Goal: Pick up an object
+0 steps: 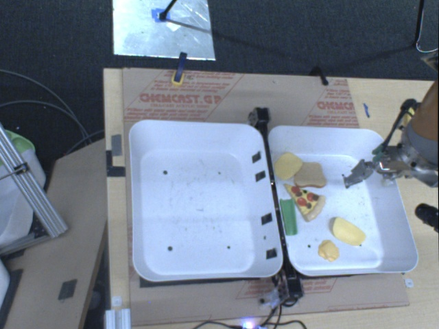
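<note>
A: Where is the gripper [358, 174]?

B: It reaches in from the right, over the right bin [391, 204], with its dark tip above the bare floor of the bin's upper right part. I cannot tell whether it is wide or narrow; the tip is too small and blurred. Nothing shows between its fingers.

A: And the things to pick?

B: All lie in the right bin, toward its left and lower parts. A pale yellow round piece [288, 164] sits near the top left, touching a tan bread-shaped piece [311, 175] beside it. Just below them lies a pizza slice [306, 201] with red dots, and a green stick [289, 216] lies along the bin's left wall. A yellow lemon-like piece [348, 231] sits lower right, with a small yellow-orange lump [328, 250] near it at the bottom.

A: Is the gripper touching any of them?

B: No, it stands apart, right of the bread-shaped piece.

A: The left bin [137, 184]?

B: White, on the counter [206, 94] beside the right one.
</note>
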Robot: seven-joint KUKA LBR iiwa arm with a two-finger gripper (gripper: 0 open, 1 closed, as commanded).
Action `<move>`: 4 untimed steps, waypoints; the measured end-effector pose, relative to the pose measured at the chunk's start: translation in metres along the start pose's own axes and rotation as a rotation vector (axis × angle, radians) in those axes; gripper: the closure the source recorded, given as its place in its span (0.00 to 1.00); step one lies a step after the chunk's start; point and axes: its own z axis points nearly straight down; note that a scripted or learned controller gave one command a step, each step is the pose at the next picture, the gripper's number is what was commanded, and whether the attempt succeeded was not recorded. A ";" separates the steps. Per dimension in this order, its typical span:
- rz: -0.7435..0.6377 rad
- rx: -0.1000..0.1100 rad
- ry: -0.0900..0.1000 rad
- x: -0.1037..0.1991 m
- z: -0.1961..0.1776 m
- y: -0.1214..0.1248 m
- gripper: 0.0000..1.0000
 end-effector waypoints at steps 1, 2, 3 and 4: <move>0.001 0.000 0.000 0.031 0.115 -0.049 0.00; -0.004 -0.007 0.000 0.064 0.030 -0.059 0.00; 0.001 -0.004 -0.002 0.068 0.113 -0.059 0.00; -0.004 -0.006 -0.001 0.082 0.111 -0.005 0.00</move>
